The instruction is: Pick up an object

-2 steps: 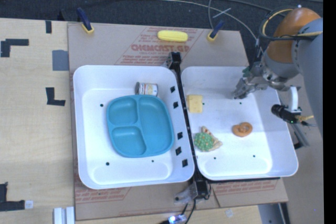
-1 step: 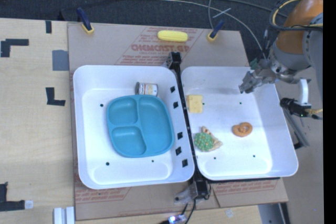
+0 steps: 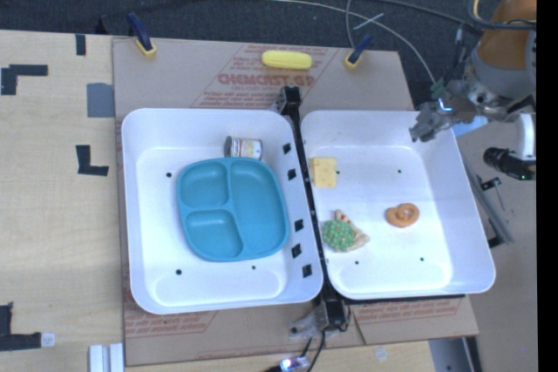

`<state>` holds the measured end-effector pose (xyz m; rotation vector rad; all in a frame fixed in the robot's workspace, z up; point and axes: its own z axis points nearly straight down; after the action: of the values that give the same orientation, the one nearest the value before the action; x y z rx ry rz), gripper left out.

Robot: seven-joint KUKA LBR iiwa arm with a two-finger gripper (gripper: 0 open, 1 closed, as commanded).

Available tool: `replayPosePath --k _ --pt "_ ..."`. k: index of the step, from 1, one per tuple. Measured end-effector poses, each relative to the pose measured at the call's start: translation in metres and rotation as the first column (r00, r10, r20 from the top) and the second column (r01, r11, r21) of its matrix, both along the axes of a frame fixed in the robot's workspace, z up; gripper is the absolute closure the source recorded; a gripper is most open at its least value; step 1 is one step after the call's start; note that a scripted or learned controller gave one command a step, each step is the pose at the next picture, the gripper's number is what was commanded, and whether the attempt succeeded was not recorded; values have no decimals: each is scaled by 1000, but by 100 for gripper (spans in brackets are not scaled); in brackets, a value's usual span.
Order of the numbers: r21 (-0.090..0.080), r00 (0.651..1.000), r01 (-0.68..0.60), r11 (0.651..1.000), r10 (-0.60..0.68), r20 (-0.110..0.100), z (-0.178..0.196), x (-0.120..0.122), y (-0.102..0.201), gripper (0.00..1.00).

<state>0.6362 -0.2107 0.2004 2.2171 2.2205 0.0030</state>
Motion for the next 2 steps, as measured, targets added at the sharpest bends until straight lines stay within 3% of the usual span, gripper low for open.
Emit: replayPosePath --k 1,2 --pt "0 1000 0 1000 0 -1 30 1 0 100" --pt "3 1000 -4 1000 4 -3 37 7 49 100"
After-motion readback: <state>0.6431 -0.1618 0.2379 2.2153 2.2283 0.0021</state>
